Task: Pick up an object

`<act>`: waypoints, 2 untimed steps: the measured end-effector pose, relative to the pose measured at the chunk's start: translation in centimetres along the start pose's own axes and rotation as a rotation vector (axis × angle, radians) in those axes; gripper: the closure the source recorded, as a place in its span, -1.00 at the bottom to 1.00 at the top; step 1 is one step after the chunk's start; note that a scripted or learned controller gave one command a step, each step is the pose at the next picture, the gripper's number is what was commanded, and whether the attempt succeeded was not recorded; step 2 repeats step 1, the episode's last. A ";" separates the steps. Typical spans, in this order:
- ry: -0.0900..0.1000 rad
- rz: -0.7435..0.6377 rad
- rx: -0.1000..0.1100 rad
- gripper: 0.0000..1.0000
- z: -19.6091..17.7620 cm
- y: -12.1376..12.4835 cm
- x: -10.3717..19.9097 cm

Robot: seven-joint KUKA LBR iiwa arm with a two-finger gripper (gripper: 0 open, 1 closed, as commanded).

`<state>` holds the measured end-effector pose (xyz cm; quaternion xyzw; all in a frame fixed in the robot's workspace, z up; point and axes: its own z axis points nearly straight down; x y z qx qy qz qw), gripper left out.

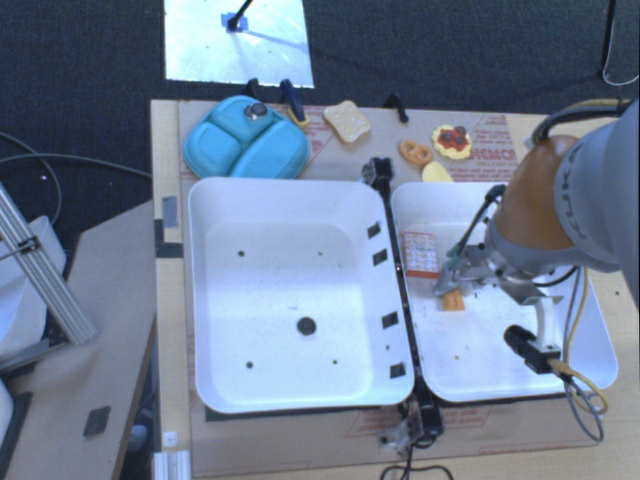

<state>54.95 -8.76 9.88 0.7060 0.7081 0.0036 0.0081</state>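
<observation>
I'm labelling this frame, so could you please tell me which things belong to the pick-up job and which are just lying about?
Job in hand:
tool
orange block under it
red-printed card
right bin

Lying about:
blue lidded dish
toast slice
pretzel
jam tart
left bin

- The big grey arm (590, 203) came in from the right side and bent down low.
- Its orange band (530, 203) sat just above the wrist.
- The gripper (452, 286) pointed down and to the left, at the end of the arm.
</observation>
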 end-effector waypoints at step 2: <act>0.009 -0.010 0.005 1.00 -9.1 2.7 9.2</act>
